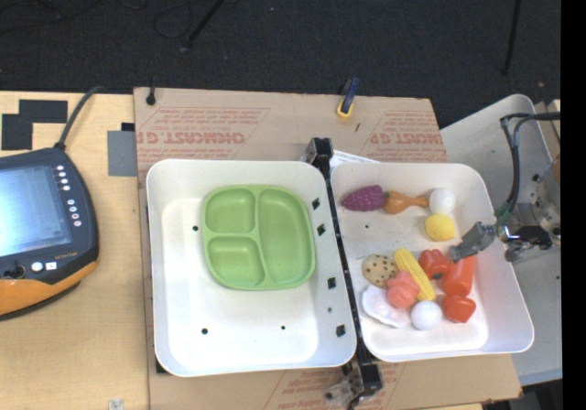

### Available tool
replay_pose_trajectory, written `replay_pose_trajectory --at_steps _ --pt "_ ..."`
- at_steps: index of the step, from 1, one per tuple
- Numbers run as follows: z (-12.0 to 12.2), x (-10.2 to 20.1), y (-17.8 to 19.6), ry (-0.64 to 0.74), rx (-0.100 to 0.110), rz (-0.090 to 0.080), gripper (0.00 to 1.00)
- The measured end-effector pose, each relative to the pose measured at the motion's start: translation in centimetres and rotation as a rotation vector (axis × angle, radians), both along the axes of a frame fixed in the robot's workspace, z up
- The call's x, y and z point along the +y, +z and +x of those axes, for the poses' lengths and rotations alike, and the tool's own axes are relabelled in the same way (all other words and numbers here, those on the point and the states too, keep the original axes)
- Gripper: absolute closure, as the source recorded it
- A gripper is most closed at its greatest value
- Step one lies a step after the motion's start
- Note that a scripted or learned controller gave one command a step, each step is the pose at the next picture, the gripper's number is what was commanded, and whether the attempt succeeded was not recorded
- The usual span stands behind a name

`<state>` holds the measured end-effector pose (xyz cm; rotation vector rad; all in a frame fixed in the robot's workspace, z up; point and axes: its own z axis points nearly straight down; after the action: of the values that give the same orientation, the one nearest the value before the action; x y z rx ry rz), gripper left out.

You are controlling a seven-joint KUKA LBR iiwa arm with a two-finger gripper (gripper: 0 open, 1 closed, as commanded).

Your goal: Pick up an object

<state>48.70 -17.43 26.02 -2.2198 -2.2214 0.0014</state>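
Two shallow white bins sit side by side, the left white bin [174,326] holding a green plastic plate with three parts [258,238]. All the toy food is heaped in the right white bin [499,330], so that is where the arm must reach. The grey gripper [478,240] hangs over that bin's right side; I cannot tell its state. Just left of it lie a red toy pepper [460,276] and a yellow toy lemon [439,227]. A purple toy grape bunch [363,199] is farther left.
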Motion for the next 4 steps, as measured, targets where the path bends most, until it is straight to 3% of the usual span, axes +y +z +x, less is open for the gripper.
replay_pose_trajectory --at_steps 2,3,4 --pt "0.4 -0.2 -10.5 0.003 0.006 0.003 0.0" --pt "1.5 -1.5 -15.0 -0.005 -0.013 -0.014 0.0" --pt "1.5 -1.2 -17.3 0.001 0.002 0.002 0.0"
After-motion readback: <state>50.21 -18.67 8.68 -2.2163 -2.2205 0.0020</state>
